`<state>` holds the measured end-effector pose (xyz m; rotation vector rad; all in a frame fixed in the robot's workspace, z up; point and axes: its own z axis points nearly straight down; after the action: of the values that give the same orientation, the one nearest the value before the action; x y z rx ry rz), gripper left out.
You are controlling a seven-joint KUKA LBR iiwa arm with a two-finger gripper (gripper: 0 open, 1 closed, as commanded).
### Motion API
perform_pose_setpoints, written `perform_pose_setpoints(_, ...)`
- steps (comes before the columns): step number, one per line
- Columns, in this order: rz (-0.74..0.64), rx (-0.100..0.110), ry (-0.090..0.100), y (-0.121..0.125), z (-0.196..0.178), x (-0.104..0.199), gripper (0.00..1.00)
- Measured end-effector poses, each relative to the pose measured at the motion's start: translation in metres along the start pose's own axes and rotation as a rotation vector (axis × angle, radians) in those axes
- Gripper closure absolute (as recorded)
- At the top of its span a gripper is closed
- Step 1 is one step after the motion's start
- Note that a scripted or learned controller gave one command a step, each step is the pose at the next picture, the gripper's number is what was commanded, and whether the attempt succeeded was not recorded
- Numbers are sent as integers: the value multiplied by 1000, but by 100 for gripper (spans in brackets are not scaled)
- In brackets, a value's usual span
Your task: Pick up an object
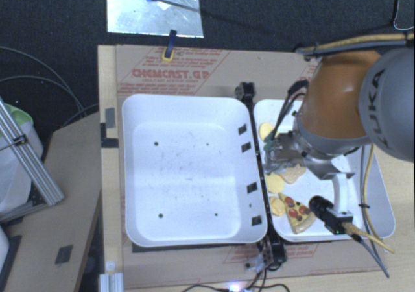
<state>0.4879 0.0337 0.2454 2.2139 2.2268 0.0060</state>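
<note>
I hang over the shallow white right-hand bin (388, 219), my grey arm with its orange band (337, 99) covering much of it from above. My pincer (283, 154) sits low at the bin's left side, close against the black divider (256, 154) between the two bins, and my own wrist blocks the view of it, so I cannot tell what state it is in, nor whether anything is caught there.

The objects I might take lie in this same bin. A pale yellow rounded piece (266, 130) shows just above my pincer. A tan, toast-like slab (294, 173) lies right beside or partly under the pincer; I cannot tell whether we touch. Lower down rest a yellow chip-shaped piece (275, 184), a second yellowish piece (279, 206), and a toy pizza slice with red dots (299, 214), all flat on the bin floor.

The large white left-hand bin (191, 170) on the cardboard-covered surface (175, 70) carries only scuffs and small holes.

My judgement: the pick is not yet done. I am down among the pieces, at the reaching or closing stage near the tan slab. Securing a grip and lifting clear are left.
</note>
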Motion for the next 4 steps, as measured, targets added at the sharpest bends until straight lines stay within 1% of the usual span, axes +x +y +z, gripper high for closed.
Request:
perform_pose_setpoints(1,2,-14,-1,1,-125,-16,100)
perform_pose_setpoints(2,12,10,-4,20,-13,-92,100)
perform_pose_setpoints(3,-3,5,1,-2,-1,-20,100)
perform_pose_setpoints(4,-6,-3,2,3,-56,53,100)
